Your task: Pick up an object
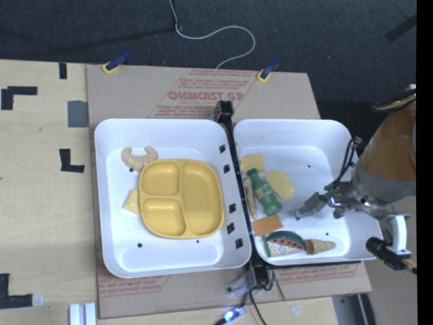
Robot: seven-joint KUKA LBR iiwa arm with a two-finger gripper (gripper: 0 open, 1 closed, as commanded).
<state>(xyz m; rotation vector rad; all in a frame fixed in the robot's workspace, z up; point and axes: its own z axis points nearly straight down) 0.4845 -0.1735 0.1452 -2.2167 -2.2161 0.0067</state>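
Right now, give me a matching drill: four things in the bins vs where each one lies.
Things:
1. yellow divided plate
2. green bottle
3. croissant
4. watermelon slice

Places:
A. right bin, near front wall
B. left bin, back left of the plate
C. left bin, middle
D. right bin, by the divider

Pairs: 1-C, 2-D, 3-B, 4-A

A green bottle (263,191) lies in the right bin (318,135), beside its left wall.
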